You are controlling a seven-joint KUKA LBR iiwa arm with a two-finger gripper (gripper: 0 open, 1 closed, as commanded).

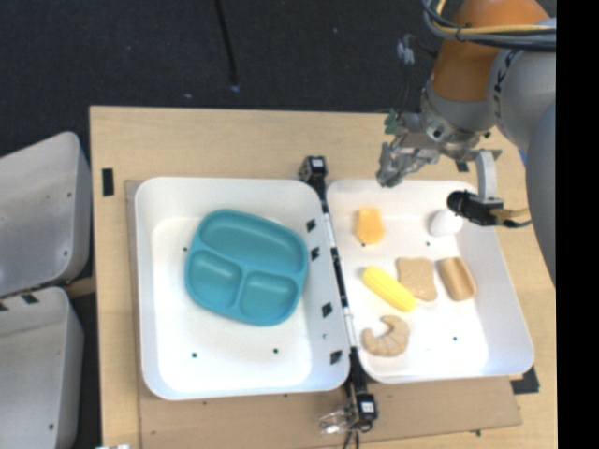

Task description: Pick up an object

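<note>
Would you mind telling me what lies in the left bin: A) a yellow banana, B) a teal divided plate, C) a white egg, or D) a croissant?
B: the teal divided plate lies alone in the left bin, while the small food items sit in the right bin.

I'm looking at a robotics lab: a plywood counter (234, 143) carrying two white bins (150, 344) clipped together, toy food, dark carpet around the counter's edges.
</note>
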